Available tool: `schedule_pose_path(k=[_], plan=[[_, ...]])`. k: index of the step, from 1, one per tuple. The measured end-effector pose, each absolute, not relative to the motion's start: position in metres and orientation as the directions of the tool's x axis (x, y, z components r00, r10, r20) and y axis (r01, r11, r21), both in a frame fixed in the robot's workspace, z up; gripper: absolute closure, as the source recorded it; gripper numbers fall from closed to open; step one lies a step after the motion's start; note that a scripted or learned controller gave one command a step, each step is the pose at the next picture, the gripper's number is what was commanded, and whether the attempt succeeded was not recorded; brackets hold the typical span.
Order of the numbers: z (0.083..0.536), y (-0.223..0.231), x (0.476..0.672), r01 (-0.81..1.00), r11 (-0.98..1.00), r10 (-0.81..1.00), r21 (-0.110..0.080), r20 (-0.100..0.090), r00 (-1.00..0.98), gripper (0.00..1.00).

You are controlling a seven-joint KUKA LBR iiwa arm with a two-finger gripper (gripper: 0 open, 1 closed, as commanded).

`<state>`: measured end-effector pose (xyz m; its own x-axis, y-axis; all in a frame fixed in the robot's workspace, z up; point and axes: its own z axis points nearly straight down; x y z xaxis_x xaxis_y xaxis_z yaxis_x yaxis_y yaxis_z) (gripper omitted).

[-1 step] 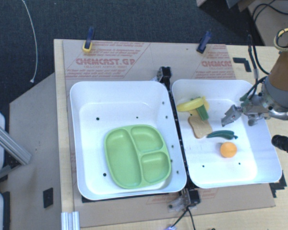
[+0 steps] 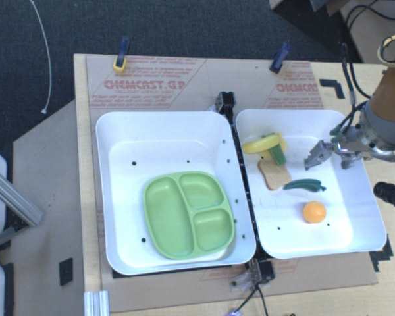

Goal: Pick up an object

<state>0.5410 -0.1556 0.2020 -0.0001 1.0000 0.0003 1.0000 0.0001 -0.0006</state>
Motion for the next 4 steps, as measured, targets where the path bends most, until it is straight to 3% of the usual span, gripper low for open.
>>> schedule_pose_path(k=[2, 3, 4], plan=[[0.095, -0.151, 0.543, 1.000, -0.001, 1.000, -0.003, 0.000, 0.001, 0.00], [0.086, -0.151, 0.543, 1.000, 0.000, 1.000, -0.003, 0.001, 0.000, 0.00], [0.096, -0.151, 0.543, 1.000, -0.001, 1.000, 0.001, 0.000, 0.001, 1.00]])
